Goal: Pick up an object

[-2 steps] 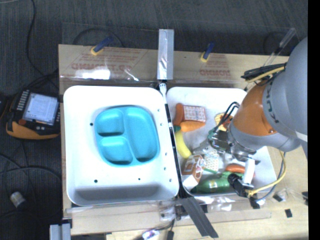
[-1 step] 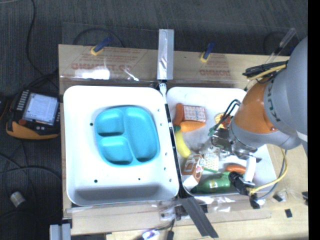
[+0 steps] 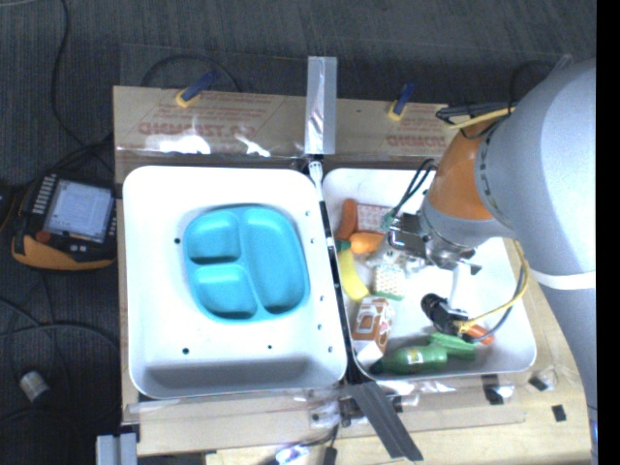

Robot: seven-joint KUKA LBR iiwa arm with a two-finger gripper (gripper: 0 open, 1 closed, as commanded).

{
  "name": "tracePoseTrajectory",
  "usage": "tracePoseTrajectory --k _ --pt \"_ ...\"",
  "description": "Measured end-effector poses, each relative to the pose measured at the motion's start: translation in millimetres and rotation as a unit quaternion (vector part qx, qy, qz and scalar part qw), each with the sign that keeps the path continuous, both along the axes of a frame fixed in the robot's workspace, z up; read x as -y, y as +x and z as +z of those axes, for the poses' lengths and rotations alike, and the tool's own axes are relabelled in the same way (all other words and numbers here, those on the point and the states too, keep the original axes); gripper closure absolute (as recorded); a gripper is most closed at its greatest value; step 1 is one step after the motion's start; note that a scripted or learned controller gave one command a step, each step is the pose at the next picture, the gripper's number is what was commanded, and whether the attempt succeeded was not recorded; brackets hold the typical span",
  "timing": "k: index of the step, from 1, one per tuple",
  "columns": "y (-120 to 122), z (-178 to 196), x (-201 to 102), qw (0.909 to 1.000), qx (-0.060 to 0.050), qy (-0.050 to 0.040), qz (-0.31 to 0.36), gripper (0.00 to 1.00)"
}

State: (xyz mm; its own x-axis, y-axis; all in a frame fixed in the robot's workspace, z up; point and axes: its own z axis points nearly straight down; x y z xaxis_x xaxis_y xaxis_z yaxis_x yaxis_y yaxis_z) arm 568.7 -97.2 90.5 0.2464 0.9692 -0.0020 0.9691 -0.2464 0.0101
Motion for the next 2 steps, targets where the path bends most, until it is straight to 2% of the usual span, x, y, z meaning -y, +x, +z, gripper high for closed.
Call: tracePoseTrajectory --k 1,2 --pt "17 92 -23 0.9977 -0.007 0.0003 -0.068 1.00" --pt "-13 92 -76 0.9980 -0.007 0.0010 0.063 1.00"
